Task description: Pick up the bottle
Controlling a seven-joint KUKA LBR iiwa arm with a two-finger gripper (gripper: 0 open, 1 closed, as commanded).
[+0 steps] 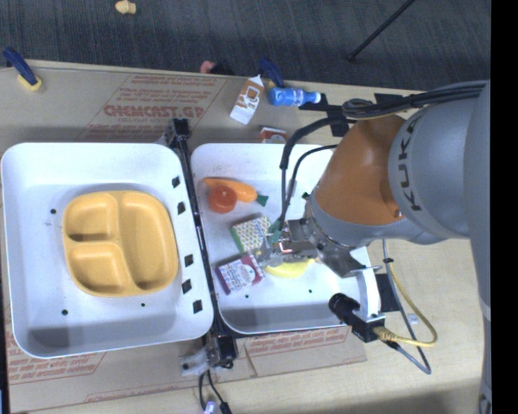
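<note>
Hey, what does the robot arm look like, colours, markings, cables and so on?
The arm is bulky and rounded, grey, with a broad orange band above the wrist and dark KUKA lettering on the grey shell. Black cables loop along it. Its metallic tool is small and silvery.

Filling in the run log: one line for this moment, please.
arm: over right bin | pincer: low, among green packet, yellow item | blue bottle: on bench outside bins, untouched | pick: not done

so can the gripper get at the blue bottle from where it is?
Probably not directly. The blue bottle lies on the bench outside the right bin, past its far rim, while the gripper is low among the packets inside that bin; it would need to lift out first.
</note>
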